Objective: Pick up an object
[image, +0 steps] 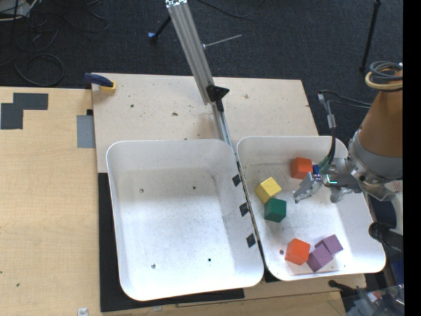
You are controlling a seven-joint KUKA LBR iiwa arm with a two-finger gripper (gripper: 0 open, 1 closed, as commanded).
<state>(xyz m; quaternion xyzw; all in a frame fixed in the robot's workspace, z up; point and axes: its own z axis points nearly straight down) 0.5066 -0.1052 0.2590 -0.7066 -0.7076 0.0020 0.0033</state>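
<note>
In the right bin (368, 255) lie several blocks. An orange cube (301, 168) is at the back, a yellow cube (268, 189) and a green cube (275, 210) sit near the bin's left wall, and a second orange cube (297, 251) lies at the front beside two purple blocks (324, 253). My gripper (320, 194) hangs over the middle of this bin, just right of the yellow cube and in front of the back orange cube. It is open, with nothing between its fingers.
The left bin (131, 176) adjoins the right one along a shared divider with black clips (242, 208). A slanted metal post (197, 58) rises behind the bins. The grey arm with its orange band (385, 127) reaches in from the right.
</note>
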